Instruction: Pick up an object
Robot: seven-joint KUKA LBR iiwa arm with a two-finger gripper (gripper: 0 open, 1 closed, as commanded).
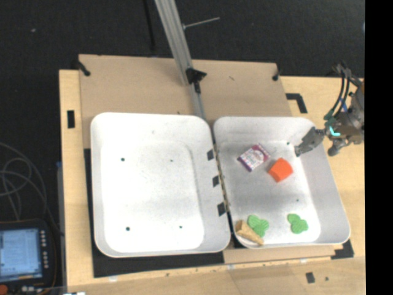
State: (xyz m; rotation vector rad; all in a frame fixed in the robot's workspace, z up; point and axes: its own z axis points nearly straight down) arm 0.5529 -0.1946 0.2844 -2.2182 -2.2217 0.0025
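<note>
My gripper [320,145] hangs over the upper right edge of the right bin [325,223], open, its two dark fingers spread with nothing between them. An orange block [281,169] lies in that bin, just left of and below the gripper. A purple and white packet [253,157] sits left of the block. Two green pieces lie near the bin's front, one [258,225] at the left and one [298,224] further right. A tan piece [249,232] rests against the left green one, at the front left corner.
The left bin [110,183] lies beside the right one, joined by dark clips [218,180] along the shared rim. A slanted metal pole [175,32] rises behind the bins. A screen [21,254] stands at the lower left, off the bench.
</note>
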